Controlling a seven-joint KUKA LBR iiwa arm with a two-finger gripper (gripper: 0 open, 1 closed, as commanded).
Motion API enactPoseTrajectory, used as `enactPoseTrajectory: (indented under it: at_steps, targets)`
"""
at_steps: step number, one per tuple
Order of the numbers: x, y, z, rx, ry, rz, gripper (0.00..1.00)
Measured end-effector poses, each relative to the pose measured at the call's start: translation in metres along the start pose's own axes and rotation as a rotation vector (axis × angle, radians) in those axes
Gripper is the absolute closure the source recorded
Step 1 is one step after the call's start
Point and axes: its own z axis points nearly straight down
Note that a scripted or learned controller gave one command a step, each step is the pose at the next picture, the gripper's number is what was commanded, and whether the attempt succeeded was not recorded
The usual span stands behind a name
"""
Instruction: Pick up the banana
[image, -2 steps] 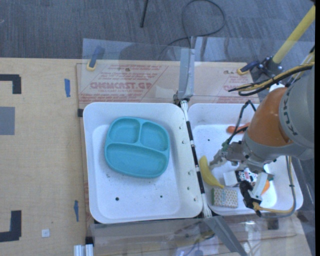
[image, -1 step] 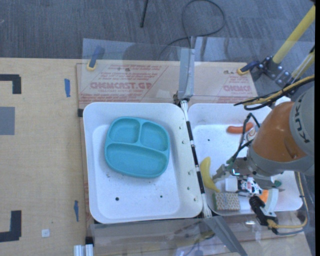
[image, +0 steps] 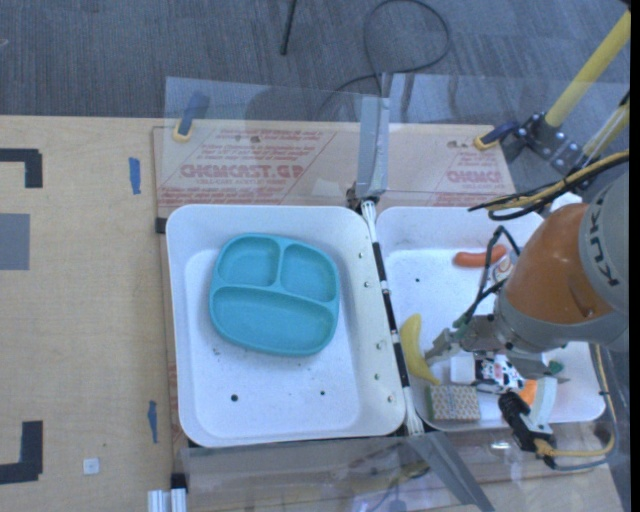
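On the left side of the bench (image: 80, 330) stands the left bin (image: 190, 380), and a blue divided plate (image: 274, 294) with three compartments lies in it, nearer to the far left corner than to the near edge. Between the two bins runs a wall with small clips. Just right of this wall, in the right bin (image: 420, 235), the banana (image: 415, 348) lies along the left edge, near the near left corner. A speckled sponge (image: 454, 402) lies just beside its lower end. An orange carrot-like thing (image: 478, 259) lies near the far edge. The gripper (image: 470, 352) hangs low just right of the banana; I cannot tell if it is wide or narrow, and nothing is seen held in it
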Motion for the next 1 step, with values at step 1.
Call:
enactPoseTrajectory:
  at_steps: [1]
  targets:
    - [0.0010, 0.0236, 0.0012, 0.010, 0.002, 0.220, 0.00]
